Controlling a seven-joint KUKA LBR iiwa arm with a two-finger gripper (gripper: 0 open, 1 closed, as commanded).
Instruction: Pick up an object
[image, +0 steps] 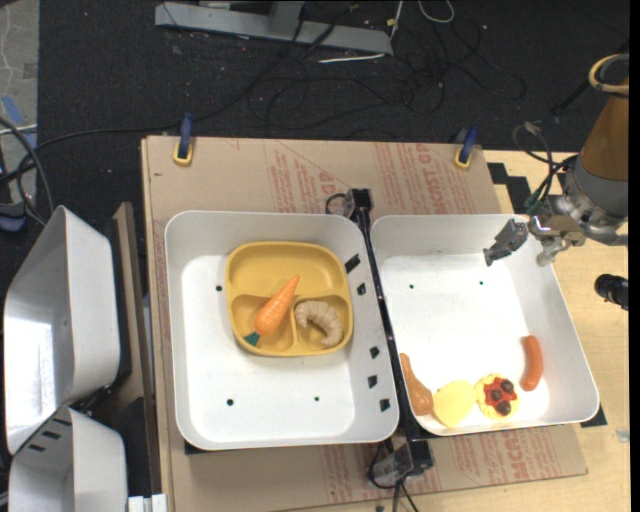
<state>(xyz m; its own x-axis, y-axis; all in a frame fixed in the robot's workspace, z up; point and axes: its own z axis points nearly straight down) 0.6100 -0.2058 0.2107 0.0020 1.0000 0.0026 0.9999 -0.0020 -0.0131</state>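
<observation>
My gripper (522, 242) hangs over the far right corner of the right bin (450, 300), fingers spread apart with nothing between them. Along that bin's near edge lie an orange sausage (531, 361), a small pizza-like piece (497, 394), a pale yellow round piece (455, 401) and a brown drumstick-like piece (414, 385). All lie well nearer the front than the gripper. In the left bin (200, 400) stands a yellow divided plate (250, 262) holding a carrot (276, 306) and a pale shrimp (321, 320).
The two bins sit on a cardboard sheet (300, 170) held by clamps (183, 150) at the back. White containers (55, 310) stand at the left. Cables (330, 40) lie on the dark floor behind.
</observation>
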